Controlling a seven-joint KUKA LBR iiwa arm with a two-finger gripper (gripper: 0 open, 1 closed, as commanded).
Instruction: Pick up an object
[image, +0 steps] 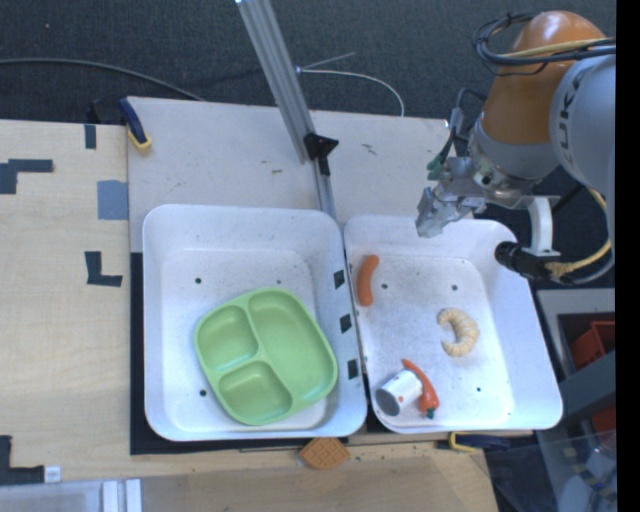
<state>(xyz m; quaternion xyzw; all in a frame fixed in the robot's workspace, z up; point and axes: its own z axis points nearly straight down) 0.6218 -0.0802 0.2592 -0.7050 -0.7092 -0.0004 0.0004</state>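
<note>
A croissant (458, 331), pale tan and curved, lies loose in the right bin (520, 300), well apart from a small sausage (367, 279) near the left wall and a white cup (398, 392) touching a carrot (421, 386) at the front. A miss could be caused by its curved, soft shape slipping aside. The gripper (436, 215) hangs over the bin's far rim; how far it is open cannot be told, and nothing is seen held. A green plate (265, 355) lies in the left bin (160, 300).

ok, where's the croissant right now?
The croissant lies in the right bin, toward its right side, apart from the small white cup and carrot at the bin's near edge. The gripper is over the bin's far rim.
</note>
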